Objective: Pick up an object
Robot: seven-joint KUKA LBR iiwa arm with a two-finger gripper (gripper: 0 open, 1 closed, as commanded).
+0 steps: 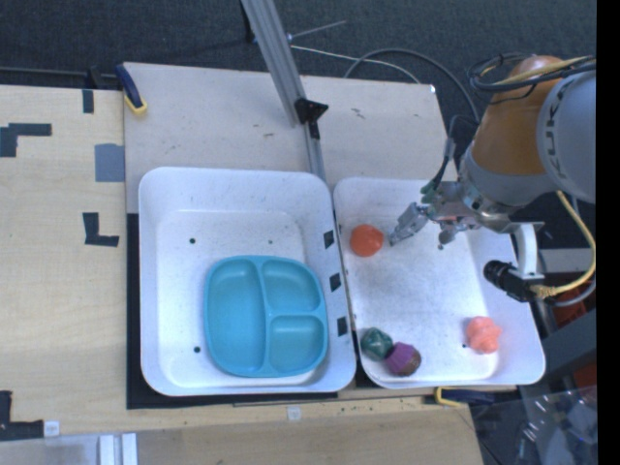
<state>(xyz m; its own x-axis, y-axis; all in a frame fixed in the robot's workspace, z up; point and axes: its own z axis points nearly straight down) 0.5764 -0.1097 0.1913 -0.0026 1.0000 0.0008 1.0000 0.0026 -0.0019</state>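
Observation:
My gripper (423, 232) hovers over the upper part of the right bin (441, 376), its two fingers spread apart with nothing between them. An orange ball (365, 240) lies just to the left of the left fingertip, apart from it. Near the bin's front edge sit a dark green object (376, 342) and a purple object (404, 358) side by side. A pink-orange object (482, 334) rests at the front right of the same bin.
The left bin (170, 211) holds a blue divided plate (263, 315). A slanted metal rail (281, 56) runs down to the gap between the bins. Cables and a black fitting (504, 277) hang along the right bin's right edge.

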